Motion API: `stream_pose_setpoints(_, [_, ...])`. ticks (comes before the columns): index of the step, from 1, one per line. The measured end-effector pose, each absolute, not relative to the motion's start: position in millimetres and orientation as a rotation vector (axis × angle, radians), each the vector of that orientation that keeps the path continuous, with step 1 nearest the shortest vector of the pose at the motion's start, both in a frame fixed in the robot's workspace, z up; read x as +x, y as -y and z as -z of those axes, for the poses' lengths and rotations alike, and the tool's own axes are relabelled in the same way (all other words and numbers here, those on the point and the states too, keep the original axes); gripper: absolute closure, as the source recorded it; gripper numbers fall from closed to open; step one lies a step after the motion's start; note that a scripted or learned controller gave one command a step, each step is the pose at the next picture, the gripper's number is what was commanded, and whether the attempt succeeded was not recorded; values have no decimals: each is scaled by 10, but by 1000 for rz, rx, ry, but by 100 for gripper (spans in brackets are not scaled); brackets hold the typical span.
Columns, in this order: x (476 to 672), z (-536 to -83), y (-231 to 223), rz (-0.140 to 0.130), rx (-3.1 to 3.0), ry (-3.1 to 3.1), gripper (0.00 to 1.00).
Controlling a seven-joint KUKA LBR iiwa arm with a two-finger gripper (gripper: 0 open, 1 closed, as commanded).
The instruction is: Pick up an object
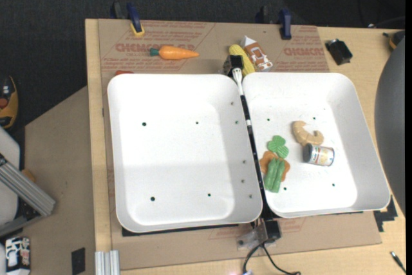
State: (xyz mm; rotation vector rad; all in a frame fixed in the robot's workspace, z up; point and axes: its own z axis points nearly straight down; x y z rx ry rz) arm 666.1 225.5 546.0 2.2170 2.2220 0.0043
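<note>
Red print on cardboard base (193, 35), mirrored, not readable.

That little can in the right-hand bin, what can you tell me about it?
The can is a small cylinder lying on its side on the floor of the right bin, its dark, seemingly metal end facing the view's left. A label in white and yellow wraps its body. It lies just below a tan curved piece, so near that contact cannot be told, and apart from the green toy to its left.
</note>
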Motion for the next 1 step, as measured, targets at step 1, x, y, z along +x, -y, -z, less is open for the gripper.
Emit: stream_pose_setpoints(1, [6661, -5570, -2263, -10, 2214, -2221, 100])
